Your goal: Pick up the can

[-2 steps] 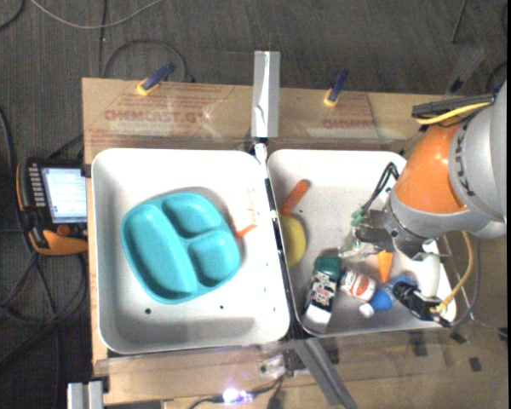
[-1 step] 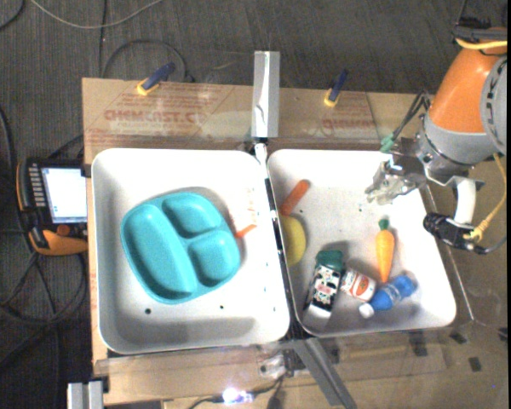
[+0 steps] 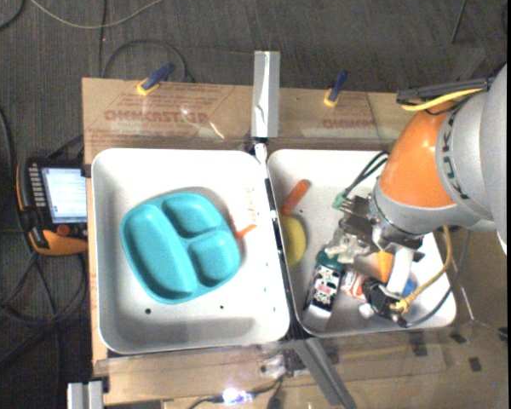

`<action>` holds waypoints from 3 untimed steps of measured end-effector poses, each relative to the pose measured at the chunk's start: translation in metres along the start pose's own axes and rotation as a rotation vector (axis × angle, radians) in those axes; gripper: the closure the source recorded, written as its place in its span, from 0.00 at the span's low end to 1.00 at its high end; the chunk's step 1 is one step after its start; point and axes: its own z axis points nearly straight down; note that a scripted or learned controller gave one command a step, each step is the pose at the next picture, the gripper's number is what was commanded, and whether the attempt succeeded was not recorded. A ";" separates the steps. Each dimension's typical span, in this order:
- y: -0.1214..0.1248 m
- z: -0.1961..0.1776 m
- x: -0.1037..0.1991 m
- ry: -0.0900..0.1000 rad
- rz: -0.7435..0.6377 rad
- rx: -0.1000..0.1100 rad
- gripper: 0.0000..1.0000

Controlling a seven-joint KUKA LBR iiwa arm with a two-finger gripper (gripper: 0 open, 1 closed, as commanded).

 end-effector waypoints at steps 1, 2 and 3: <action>0.032 -0.122 -0.053 -0.003 -0.226 -0.007 1.00; 0.010 0.007 -0.062 0.001 -0.220 -0.002 1.00; -0.011 -0.110 -0.012 -0.001 0.227 -0.006 1.00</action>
